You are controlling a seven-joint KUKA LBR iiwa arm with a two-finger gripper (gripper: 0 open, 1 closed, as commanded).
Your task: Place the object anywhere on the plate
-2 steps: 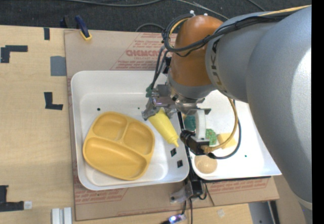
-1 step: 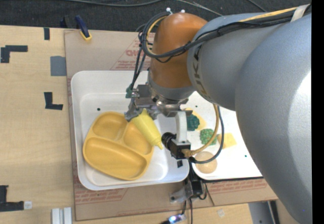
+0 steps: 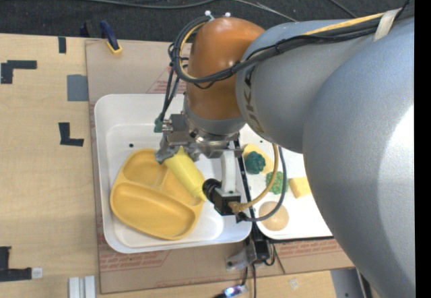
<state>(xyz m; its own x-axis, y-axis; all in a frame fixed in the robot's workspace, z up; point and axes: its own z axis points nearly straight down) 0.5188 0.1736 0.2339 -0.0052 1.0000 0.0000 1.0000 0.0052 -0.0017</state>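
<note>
Filling the right of the camera view, nearest the lens, is the grey arm (image 3: 350,121), with its orange band (image 3: 219,67) above the wrist. Below the wrist the gripper (image 3: 176,155) is seen over the left bin (image 3: 104,121), just above the upper right edge of the yellow plate (image 3: 151,199). A yellow object (image 3: 185,174), long and rounded like a corn cob or banana, is seen slanting down and right from the gripper, its upper end at the fingertips and its lower end lying across the plate's right side beside a black fitting. Whether the object is gripped or merely lying under the gripper cannot be told, since the fingers are masked by the wrist housing. The object is judged to be over or on the plate already, so the placing is taken to be near its end. Risk is judged to lie in the release: the object is round and sits close to the plate's rim, so it could be rolled off into the bin if let go on a slope or nudged as the gripper is lifted. In the right bin (image 3: 306,226), farther off, a green piece (image 3: 254,162), a yellow block (image 3: 299,187) and a pale round item (image 3: 273,214) are lying apart from the work.
</note>
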